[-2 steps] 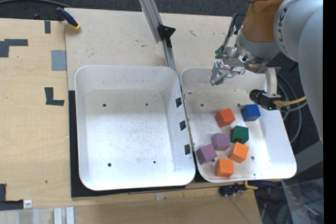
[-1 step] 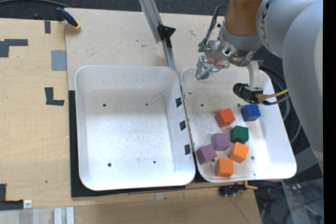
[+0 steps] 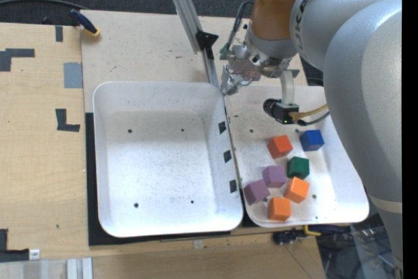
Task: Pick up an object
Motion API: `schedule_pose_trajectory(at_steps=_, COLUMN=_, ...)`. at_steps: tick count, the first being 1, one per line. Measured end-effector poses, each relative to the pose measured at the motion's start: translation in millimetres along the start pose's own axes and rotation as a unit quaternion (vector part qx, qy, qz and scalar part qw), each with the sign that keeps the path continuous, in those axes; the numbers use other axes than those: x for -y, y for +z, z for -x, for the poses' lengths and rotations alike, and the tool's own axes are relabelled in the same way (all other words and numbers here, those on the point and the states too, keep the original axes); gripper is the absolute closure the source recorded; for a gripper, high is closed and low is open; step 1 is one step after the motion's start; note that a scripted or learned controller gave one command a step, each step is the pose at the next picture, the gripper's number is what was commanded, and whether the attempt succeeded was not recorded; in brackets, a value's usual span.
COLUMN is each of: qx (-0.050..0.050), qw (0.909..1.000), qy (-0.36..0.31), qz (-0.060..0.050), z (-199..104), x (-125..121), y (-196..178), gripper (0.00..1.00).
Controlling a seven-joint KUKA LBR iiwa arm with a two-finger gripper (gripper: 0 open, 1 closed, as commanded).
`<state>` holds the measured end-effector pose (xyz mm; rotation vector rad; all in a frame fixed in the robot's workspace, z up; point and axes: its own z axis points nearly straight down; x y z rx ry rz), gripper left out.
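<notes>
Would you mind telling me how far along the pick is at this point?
Nothing looks picked yet: the blocks, among them the blue block and green block, lie in the right bin. The gripper sits near that bin's far left corner, away from them. Reaching, grasping and lifting remain.

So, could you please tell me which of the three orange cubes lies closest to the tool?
The orange cube at the top of the cluster, beside the blue cube; the other two orange ones lie farther from the tool.
</notes>
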<state>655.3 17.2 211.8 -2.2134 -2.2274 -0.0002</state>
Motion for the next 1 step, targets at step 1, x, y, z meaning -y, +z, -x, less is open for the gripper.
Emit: schedule_pose_trajectory(at_steps=1, qx=-0.001, qw=1.0000, qy=-0.001, qz=0.000, z=-63.5, x=-5.9, y=-10.3, gripper=1.00)
